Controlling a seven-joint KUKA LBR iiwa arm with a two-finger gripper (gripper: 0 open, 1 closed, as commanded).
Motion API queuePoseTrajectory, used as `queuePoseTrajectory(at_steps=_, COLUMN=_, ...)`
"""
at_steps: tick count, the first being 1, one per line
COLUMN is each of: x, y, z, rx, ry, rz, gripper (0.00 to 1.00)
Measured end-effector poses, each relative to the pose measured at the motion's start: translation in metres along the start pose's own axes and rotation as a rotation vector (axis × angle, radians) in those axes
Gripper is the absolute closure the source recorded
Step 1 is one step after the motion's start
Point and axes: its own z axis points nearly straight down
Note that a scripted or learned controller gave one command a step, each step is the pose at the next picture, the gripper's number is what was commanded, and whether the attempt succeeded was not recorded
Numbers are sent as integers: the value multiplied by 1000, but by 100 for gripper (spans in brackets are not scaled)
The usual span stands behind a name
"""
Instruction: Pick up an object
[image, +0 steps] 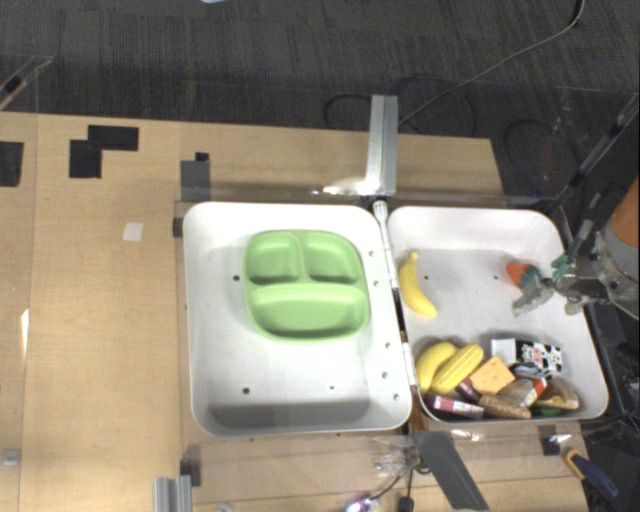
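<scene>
Your two-finger metal gripper (538, 290) sits at 3 o'clock over the right white bin (470, 232), fingers apart, gripping nothing, beside a small orange-red object (520, 271).

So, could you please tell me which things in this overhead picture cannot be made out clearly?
- Two-finger gripper, camera view: small and blurred, so its finger state is unclear.
- Small orange-red object in the right white bin: too small to identify; contact with the gripper is uncertain.
- Heap of small items beside the yellow corn cob: they overlap, hiding one another.
- Grey arm: cut off by the right edge.
</scene>
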Motion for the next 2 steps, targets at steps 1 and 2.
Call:
queuePoseTrajectory(at_steps=1, x=3, y=112, z=105, rx=-5, ry=-2, rz=135, gripper=0)
queuePoseTrajectory(at_steps=2, x=64, y=149, z=107, rx=-4, ry=-1, rz=-6, gripper=0)
